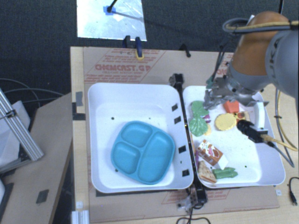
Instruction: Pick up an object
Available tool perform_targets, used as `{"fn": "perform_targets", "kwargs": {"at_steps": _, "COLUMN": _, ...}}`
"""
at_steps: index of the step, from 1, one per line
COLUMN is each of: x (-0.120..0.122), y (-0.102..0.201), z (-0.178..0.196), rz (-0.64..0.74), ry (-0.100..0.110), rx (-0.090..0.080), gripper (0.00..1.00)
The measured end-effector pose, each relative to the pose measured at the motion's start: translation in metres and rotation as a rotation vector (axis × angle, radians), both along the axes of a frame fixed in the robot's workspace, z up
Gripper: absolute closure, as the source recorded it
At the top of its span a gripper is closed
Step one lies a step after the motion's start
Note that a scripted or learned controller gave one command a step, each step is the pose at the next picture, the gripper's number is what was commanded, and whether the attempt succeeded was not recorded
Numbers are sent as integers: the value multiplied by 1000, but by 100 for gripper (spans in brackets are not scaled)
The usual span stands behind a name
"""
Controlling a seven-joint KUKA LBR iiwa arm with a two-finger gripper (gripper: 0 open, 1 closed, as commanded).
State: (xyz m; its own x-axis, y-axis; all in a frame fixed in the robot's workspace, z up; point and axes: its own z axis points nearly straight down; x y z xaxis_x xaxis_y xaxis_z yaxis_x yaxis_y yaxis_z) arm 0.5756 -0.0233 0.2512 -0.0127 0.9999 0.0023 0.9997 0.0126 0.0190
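The arm reaches in from the right, and the gripper (207, 101) hangs low over the far left corner of the right bin (276, 171). That makes sense, since all the loose pieces sit in this bin. The left bin (96, 125) carries just a blue tray (142, 150), lying flat and well away from the action.

The tip points down right at the edge of a green leaf (199, 108). A second leaf (197, 125) lies just below it, against the divider. I judge the top leaf to be the likely target, as it is the closest piece. Whether metal touches it, I cannot tell.

An orange block (231, 107) and a yellow disc (225, 122) rest just right of the tool, the disc near the second leaf. Further forward sit a printed packet (210, 153) and a green pod (225, 173), well apart from the gripper.

The tool's end is dark and blurred against the bin wall, so I cannot tell whether it is spread or clenched. Nothing visibly hangs from it, and every piece lies on the bin floor. By my reading, the pick is not yet made.
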Motion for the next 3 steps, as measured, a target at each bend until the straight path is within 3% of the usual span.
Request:
{"fn": "perform_targets", "kwargs": {"at_steps": 1, "x": 38, "y": 97, "z": 105, "rz": 3, "ry": 2, "rx": 2, "gripper": 100}}
{"fn": "perform_targets", "kwargs": {"at_steps": 2, "x": 30, "y": 190, "z": 95, "rz": 1, "ry": 16, "rx": 2, "gripper": 100}}
{"fn": "perform_targets", "kwargs": {"at_steps": 3, "x": -3, "y": 207, "z": 295, "rz": -4, "ry": 0, "rx": 5, "gripper": 100}}
